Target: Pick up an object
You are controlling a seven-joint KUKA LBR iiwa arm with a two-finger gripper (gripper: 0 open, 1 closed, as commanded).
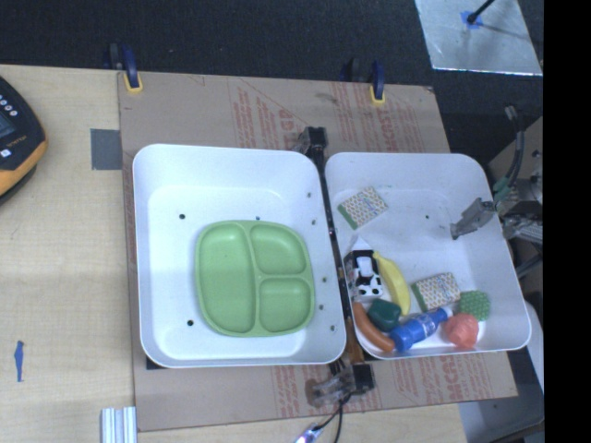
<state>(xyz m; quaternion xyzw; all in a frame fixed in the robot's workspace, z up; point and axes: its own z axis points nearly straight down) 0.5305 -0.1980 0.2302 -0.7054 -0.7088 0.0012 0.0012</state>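
I see the grey two-finger gripper (471, 218) over the right white bin's (434, 181) right edge, holding nothing; how wide it stands I cannot tell. Well below it in that bin cluster a yellow banana (397, 282), blue bottle (420, 328) and red ball (463, 330).

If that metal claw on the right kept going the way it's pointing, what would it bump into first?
Hard to be sure from above. The gripper slants down and left, toward bare floor of the right bin, so probably that floor first. The toys, like the banana, lie nearer the bin's front.
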